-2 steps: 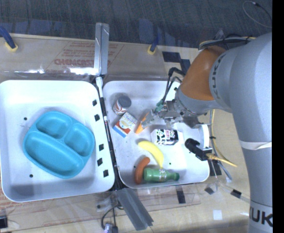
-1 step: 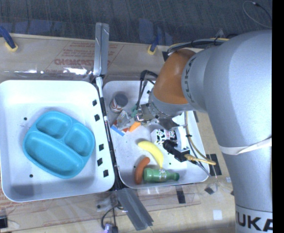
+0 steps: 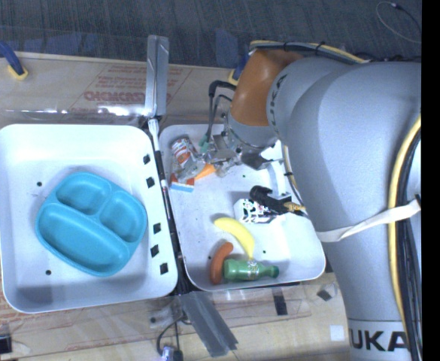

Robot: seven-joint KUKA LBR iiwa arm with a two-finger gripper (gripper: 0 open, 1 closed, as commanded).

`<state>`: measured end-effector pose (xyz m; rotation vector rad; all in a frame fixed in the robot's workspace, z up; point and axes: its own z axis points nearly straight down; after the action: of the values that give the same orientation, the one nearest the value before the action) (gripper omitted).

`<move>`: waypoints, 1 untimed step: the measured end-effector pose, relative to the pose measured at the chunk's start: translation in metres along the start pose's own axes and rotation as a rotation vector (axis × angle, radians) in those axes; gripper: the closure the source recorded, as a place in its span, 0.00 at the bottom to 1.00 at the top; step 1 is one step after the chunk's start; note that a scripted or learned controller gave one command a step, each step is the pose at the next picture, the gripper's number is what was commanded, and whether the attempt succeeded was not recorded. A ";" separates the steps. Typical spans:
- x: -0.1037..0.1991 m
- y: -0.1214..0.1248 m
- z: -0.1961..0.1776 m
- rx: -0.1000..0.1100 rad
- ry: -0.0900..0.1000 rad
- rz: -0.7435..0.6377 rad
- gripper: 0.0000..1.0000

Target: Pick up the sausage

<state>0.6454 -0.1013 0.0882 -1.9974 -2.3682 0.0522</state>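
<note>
Two white bins are sitting side by side on the counter (image 3: 69, 81). Left bin (image 3: 24, 277) is holding a blue divided plate (image 3: 92, 222). Right bin (image 3: 306, 265) is holding a banana (image 3: 236, 233), a green bottle (image 3: 248, 269) and the sausage (image 3: 220, 262). The pincer (image 3: 213, 150) is hovering at that bin's far end; its state I cannot tell. The sausage is lying well toward the near edge from it, its long axis running roughly near-to-far, touching the bottle.
</note>
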 end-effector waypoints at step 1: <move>0.018 -0.093 -0.040 -0.049 -0.011 -0.048 0.00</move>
<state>0.5525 -0.0991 0.1337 -1.9649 -2.4460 0.0033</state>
